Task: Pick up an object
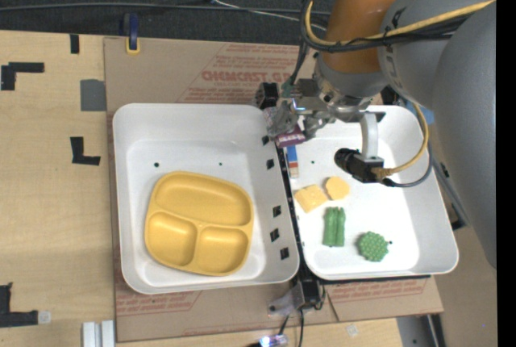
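A round green bumpy toy [372, 245] lies nearest in the right bin [431, 257], with a green toy stalk [334, 226] just left of it. Beyond them sit two yellow cheese-like pieces [311, 198] (side by side). In the left bin [129, 176] rests a yellow divided plate [199, 223]. Farther back, the gripper [290, 127] hangs over the bins' shared wall; its opening cannot be told.
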Action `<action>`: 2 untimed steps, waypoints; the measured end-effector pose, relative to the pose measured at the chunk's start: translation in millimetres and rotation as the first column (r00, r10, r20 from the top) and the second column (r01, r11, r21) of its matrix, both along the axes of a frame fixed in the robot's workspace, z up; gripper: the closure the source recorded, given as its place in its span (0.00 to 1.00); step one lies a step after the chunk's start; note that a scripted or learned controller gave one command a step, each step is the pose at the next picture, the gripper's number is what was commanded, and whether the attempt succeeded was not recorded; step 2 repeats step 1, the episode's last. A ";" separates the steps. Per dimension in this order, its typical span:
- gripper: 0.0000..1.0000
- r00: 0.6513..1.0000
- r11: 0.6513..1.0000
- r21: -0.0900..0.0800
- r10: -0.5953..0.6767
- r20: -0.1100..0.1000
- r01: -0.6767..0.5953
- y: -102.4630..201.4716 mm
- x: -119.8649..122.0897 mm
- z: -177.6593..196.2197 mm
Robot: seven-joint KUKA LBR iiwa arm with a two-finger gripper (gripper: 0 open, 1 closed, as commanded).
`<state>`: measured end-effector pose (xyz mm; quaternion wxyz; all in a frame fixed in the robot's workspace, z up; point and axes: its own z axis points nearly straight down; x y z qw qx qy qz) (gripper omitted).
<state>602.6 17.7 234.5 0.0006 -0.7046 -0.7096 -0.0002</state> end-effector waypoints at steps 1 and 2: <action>1.00 1.000 1.000 0.000 0.001 0.000 -0.001 59.6 -7.5 5.6; 1.00 1.000 1.000 0.000 0.001 0.000 -0.001 59.6 -7.5 5.6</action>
